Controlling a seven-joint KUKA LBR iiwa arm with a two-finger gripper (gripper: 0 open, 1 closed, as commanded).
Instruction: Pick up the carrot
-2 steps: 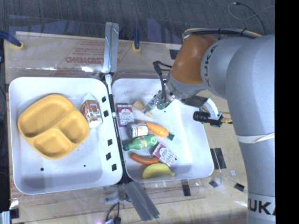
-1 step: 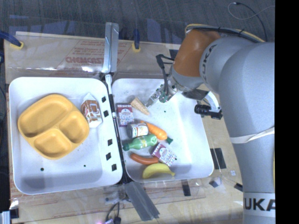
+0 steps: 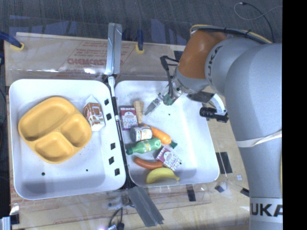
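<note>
A dark grey carpet (image 3: 96, 4) with a fine ribbed weave covers the floor along the top of the view. A thin pale cable (image 3: 259, 11) loops over it at the upper right. Below the carpet lies the table (image 3: 62, 56), its light brown top covered by a clear plastic sheet with faded red print. Blue clamps (image 3: 14, 42) grip the table's far edge at the left and near the middle. A grey metal bar (image 3: 113, 49) runs down from that far edge. The light is even and soft, with faint shadows.
</note>
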